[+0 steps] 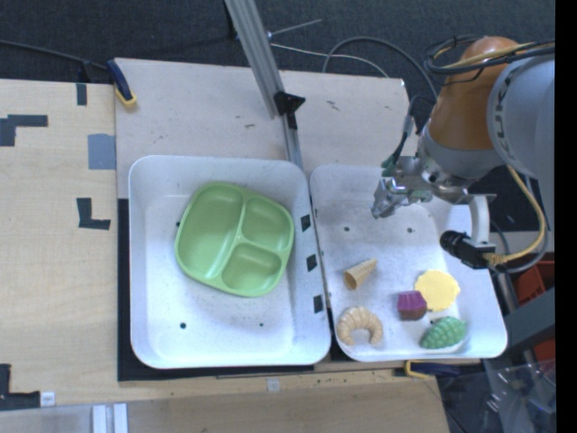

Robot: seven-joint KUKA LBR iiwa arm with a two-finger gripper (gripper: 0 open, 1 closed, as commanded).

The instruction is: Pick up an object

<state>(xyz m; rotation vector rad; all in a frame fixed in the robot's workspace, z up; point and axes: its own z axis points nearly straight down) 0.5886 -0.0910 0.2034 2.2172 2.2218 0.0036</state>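
Note:
The right bin (361, 188) holds several small toy foods along its near side: a tan cone (360, 272), a croissant (361, 326), a purple block (412, 305), a yellow piece (437, 289) and a green bumpy piece (444, 333). My gripper (386, 202) hangs over the far part of this bin, well above and behind the cone, with nothing seen between its fingers. The grey arm with its orange band (469, 88) comes in from the right.
The left bin (153, 332) carries a green divided plate (236, 238). A grey metal pole (257, 43) slants across the back, ending at the divide between the bins. Cables loop behind the right bin.

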